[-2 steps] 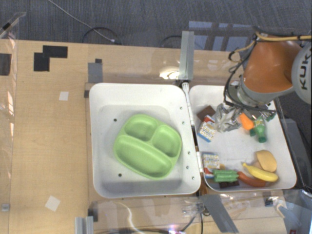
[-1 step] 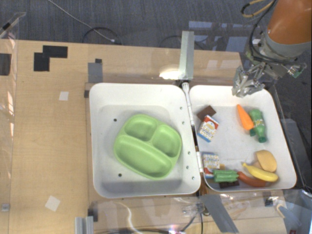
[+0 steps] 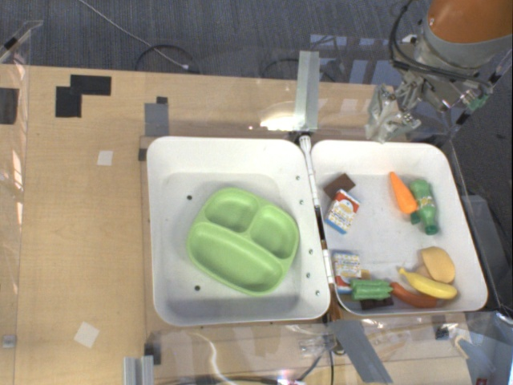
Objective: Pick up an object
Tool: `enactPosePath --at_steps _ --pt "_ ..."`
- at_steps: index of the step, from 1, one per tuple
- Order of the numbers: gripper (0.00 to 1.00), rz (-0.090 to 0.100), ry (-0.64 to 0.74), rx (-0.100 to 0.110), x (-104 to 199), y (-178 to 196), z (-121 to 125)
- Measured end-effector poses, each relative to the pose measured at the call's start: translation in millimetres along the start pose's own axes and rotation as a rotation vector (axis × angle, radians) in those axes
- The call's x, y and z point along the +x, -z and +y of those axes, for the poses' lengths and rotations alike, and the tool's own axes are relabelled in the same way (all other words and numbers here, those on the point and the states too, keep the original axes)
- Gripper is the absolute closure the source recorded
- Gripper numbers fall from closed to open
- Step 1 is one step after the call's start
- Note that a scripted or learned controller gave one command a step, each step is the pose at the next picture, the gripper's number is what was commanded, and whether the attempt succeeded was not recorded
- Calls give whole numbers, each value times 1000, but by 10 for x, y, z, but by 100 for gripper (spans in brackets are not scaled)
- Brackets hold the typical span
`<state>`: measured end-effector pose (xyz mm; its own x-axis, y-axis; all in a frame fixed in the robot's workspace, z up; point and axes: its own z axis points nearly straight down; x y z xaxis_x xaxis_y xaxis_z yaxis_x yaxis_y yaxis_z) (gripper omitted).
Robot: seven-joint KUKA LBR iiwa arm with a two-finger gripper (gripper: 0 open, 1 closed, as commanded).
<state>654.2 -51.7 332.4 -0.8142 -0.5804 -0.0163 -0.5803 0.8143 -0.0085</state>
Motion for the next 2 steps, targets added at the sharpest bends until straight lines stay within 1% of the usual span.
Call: enactPosePath --at_steps 1,2 --pt "100 13 427 -14 719 -1620 -395" --pt "100 0 381 2 311 -582 -77"
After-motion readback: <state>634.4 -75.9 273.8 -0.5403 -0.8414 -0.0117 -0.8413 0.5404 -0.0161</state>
